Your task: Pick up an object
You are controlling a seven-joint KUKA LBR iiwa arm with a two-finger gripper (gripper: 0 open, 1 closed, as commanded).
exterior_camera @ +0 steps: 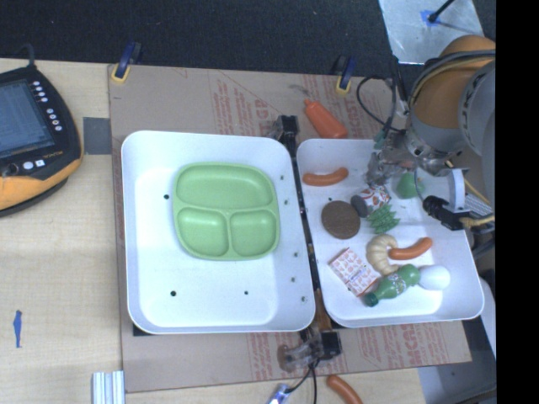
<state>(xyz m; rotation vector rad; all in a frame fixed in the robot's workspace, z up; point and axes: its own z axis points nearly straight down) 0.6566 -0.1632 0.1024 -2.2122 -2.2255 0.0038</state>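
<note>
The right bin holds several toy foods: a sausage at its upper left, a brown round patty, a red and white wrapped piece, a green leafy piece, a croissant, a second sausage, a red cracker packet, a green bottle and a white egg. My gripper is low over the bin's upper middle, just above the wrapped piece. A small green item lies right beside it.
The left bin holds a green divided plate. An orange carrot lies on the cardboard behind the bins. A tablet pendant sits at far left. Cables trail at the front edge.
</note>
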